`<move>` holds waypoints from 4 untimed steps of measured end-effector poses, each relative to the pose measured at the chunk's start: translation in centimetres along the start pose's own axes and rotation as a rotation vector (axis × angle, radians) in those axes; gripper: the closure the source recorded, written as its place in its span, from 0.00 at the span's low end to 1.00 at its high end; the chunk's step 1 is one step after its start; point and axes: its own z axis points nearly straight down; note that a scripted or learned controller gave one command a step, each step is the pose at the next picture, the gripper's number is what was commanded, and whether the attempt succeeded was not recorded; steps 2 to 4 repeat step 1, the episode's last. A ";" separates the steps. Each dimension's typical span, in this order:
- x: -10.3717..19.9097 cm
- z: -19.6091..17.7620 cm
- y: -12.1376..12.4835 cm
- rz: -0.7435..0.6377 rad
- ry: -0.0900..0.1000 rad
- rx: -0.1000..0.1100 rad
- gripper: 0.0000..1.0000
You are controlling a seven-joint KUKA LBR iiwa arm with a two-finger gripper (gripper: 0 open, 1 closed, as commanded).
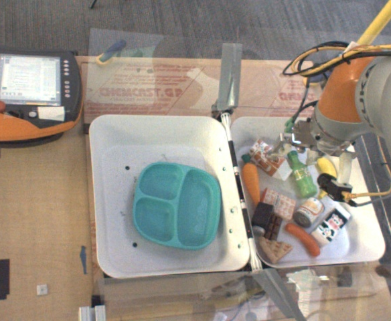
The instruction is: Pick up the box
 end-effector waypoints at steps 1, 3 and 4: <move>-3.0 -0.2 -3.6 0.054 0.004 -0.015 0.00; -3.0 -0.2 -3.6 0.054 0.004 -0.015 0.00; -3.0 -0.2 -3.6 0.054 0.004 -0.015 0.00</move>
